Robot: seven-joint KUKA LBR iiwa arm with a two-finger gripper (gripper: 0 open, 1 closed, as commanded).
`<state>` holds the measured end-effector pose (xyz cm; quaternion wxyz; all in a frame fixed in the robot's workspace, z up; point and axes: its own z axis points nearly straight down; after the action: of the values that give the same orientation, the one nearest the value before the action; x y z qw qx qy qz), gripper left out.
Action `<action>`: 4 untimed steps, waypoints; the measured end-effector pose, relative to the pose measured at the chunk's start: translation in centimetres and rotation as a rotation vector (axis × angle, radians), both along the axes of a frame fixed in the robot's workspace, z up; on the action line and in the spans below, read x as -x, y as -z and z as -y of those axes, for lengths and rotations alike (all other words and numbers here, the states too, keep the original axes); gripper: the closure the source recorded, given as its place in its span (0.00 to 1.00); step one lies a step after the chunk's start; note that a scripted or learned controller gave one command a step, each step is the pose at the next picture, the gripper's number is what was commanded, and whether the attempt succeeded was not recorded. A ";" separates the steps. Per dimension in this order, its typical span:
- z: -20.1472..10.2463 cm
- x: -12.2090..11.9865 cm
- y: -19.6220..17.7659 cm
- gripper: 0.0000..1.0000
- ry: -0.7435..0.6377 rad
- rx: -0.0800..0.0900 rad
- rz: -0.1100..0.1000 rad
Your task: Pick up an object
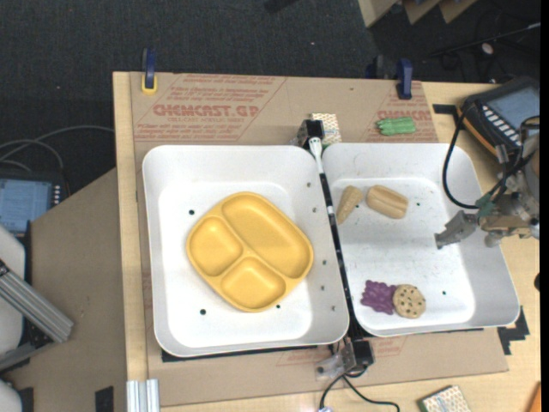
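Note:
The right bin point(480, 312) holds several small items. A tan bread roll point(387, 202) and a paler cone-shaped piece point(347, 203) lie near its far left. A purple grape bunch point(377, 295) and a chocolate-chip cookie point(409, 300) sit side by side near its front edge. My gripper point(456, 230) hangs low over the right side of this bin, right of the roll and above the cookie, touching none of them. Nothing is seen in its grasp.
The left bin point(163, 256) carries a yellow divided plate point(249, 250). A green toy point(396, 126) lies on the bench behind the right bin. A black cable point(447, 174) loops over the right bin's far right corner, near a dark pendant point(506, 114).

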<state>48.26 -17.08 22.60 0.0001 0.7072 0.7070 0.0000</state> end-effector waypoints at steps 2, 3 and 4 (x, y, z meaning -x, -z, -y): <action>4.7 -13.5 14.2 0.00 -0.007 -0.010 -0.001; 4.9 -5.9 14.1 0.00 -0.002 -0.009 -0.003; 4.7 -15.5 14.1 0.00 -0.008 -0.007 0.004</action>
<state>63.80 -21.74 8.47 -0.0011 0.7044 0.7098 0.0041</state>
